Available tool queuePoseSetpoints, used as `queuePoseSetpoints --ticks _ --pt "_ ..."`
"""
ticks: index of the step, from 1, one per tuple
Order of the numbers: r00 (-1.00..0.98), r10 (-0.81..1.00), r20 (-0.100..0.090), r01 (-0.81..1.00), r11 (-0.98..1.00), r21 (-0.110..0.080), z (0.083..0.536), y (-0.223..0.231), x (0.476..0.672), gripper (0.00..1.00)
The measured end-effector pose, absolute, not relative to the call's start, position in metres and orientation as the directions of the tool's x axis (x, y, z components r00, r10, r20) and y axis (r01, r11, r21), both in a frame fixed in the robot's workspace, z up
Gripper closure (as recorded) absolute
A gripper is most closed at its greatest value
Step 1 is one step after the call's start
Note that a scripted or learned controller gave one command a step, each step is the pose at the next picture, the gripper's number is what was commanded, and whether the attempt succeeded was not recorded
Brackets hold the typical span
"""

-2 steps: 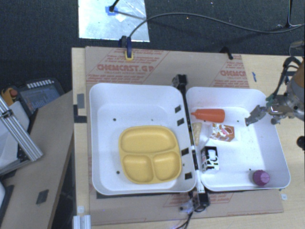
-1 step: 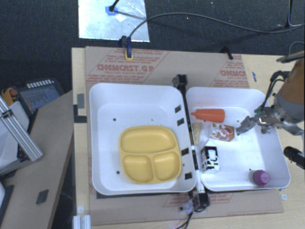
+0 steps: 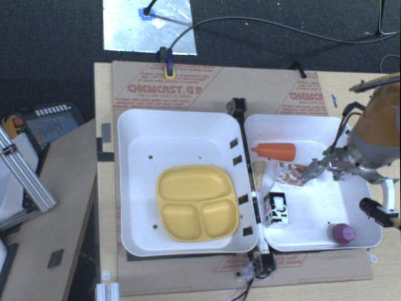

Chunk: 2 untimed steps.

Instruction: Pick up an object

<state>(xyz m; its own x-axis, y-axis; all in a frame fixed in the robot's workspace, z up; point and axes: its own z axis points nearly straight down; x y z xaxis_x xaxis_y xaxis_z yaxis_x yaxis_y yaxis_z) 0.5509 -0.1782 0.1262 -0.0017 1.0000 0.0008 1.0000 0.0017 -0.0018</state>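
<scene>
The pincer (image 3: pixel 311 170) hung low in the right shallow white bin (image 3: pixel 313 234), just beside the orange plastic carrot (image 3: pixel 274 150); whether spread or pressed together, I cannot tell.

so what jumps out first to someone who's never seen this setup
The yellow divided plate lying in the left bin draws the eye first. In the right bin sit an orange carrot-shaped toy near the back, a purple object at the front corner and a black-and-white item by the divider. The gripper reaches in from the right, low over a small patterned object.
</scene>
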Motion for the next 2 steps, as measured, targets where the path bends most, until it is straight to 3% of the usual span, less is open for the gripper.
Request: queuePoseSetpoints --ticks 1,2 --pt "-0.004 1.0 -0.004 1.0 0.004 0.017 0.1087 -0.1797 0.557 0.0" --pt "-0.004 1.0 0.0 1.0 0.004 0.02 0.1181 -0.1776 0.5586 1.0"
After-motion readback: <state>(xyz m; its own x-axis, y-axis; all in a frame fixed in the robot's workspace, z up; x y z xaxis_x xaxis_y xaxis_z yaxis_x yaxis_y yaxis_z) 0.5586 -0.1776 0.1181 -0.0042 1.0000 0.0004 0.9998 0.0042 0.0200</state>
